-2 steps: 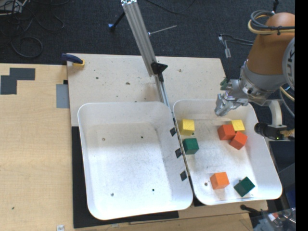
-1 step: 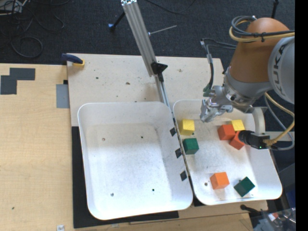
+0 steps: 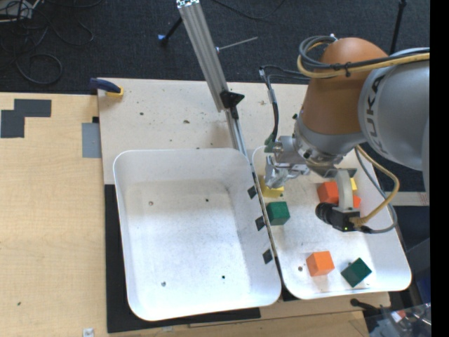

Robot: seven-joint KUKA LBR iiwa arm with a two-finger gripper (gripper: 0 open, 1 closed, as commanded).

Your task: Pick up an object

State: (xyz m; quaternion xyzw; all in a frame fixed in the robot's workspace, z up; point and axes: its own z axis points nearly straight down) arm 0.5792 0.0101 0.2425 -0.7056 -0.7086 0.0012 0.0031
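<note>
Claw (image 3: 275, 173) low in the right bin (image 3: 393, 279), near its upper-left corner, directly over a yellow block (image 3: 272, 186). Block just beside the divider between the bins, partly hidden under the tooling. Can't tell finger spread or whether anything is actually gripped — no confirmed hold.

Judged step: closing in on the yellow block for a grasp. To do it well: centre on the block, descend straight, keep clear of the bin wall on the left, close only once the block sits squarely between, then lift vertically and check that it comes up.

Around it:
- green cube (image 3: 278, 213) just below the yellow block, near — likely to get nudged on a sloppy approach
- orange-red block (image 3: 328, 192) to the right, partly behind the black cable loop
- orange cube (image 3: 320, 262) and dark green cube (image 3: 356, 272) toward the near edge, well apart from the work
- left bin (image 3: 140, 188) alongside, aluminium post (image 3: 208, 48) slanting across the bench (image 3: 161, 118) behind

Main risk — wall contact and the cramped corner.
</note>
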